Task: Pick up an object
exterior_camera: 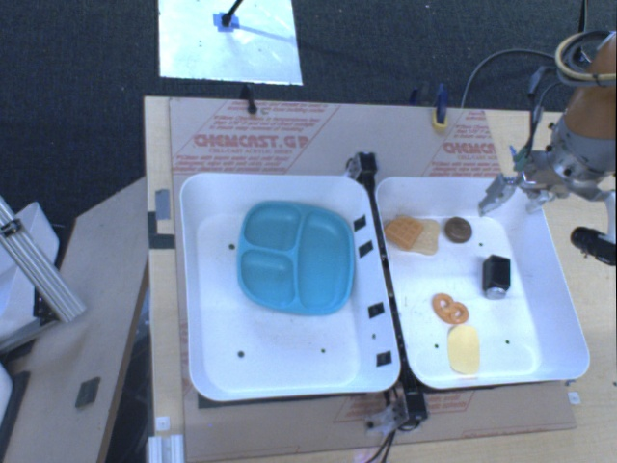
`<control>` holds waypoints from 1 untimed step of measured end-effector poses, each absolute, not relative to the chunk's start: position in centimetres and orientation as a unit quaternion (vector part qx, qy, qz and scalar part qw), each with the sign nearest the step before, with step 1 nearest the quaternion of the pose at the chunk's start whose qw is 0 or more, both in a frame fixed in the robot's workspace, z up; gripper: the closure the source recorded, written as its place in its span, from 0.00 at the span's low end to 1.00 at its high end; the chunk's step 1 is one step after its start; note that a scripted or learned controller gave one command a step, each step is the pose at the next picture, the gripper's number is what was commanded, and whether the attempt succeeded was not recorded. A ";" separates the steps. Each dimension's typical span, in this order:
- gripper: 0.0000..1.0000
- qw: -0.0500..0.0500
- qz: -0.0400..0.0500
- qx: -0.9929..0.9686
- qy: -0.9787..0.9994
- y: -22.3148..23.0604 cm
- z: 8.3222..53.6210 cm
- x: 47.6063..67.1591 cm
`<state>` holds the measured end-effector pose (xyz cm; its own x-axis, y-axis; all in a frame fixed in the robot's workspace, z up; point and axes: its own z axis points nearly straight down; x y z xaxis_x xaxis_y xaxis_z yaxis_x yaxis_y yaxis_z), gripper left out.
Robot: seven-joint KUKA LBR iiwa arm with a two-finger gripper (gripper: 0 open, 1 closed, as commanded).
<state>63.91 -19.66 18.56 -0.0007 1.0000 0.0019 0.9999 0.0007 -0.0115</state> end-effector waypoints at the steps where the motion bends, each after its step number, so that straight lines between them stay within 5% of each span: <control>1: 0.00 -0.001 0.000 -0.706 -0.708 -19.6 19.5 64.2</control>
